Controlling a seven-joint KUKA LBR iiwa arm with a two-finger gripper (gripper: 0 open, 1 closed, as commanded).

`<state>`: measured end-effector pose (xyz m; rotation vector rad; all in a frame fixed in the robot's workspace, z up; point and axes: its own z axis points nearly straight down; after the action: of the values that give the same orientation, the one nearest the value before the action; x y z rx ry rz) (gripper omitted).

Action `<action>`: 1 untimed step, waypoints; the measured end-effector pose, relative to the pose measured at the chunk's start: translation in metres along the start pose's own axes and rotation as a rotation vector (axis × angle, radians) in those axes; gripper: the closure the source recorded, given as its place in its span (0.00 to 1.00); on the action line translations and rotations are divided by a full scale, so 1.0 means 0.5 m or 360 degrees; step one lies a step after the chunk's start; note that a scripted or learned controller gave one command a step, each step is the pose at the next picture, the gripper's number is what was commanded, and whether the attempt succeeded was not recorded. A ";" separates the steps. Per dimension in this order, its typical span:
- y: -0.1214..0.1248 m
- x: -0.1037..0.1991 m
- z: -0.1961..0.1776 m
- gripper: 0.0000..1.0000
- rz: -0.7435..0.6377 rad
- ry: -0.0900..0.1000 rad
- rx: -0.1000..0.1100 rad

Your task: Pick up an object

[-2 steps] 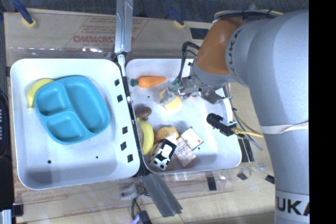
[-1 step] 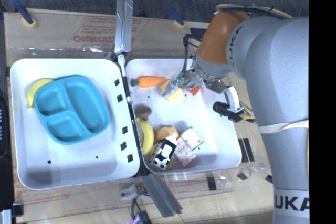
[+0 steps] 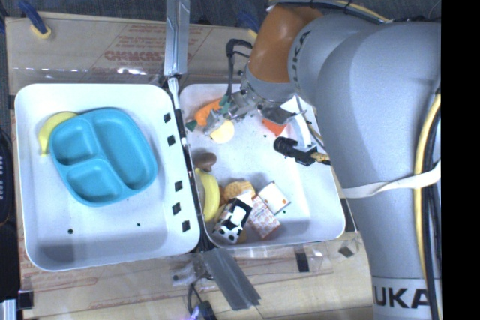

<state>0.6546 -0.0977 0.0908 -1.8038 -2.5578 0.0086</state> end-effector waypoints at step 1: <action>0.054 0.133 -0.213 1.00 0.0232 -0.0010 -0.0032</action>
<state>0.6591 -0.0263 0.1973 -1.9962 -2.4329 -0.0104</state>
